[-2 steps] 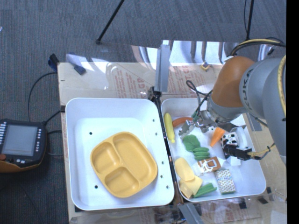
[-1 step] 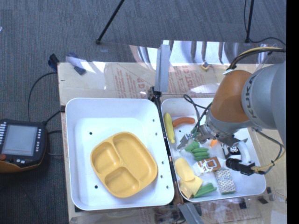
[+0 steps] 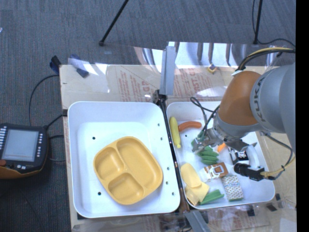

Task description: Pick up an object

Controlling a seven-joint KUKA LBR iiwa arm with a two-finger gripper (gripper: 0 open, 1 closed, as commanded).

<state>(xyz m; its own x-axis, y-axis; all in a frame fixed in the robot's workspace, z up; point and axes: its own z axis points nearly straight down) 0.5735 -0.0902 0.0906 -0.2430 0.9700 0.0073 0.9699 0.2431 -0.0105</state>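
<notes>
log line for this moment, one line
arm: over right bin | gripper: low beside green toy | grasp: unclear | yellow tray: in left bin

A: Surfaces near the gripper (image 3: 202, 144)?
B: 2 white bins (image 3: 77, 129), smooth plastic, slight sheen. Yellow divided tray (image 3: 128, 170) in the bin away from it, matt plastic.
A: Under it?
B: Green pieces (image 3: 209, 154), glossy plastic look. Arm shell (image 3: 241, 103) above, orange gloss, grey part satin.
</notes>
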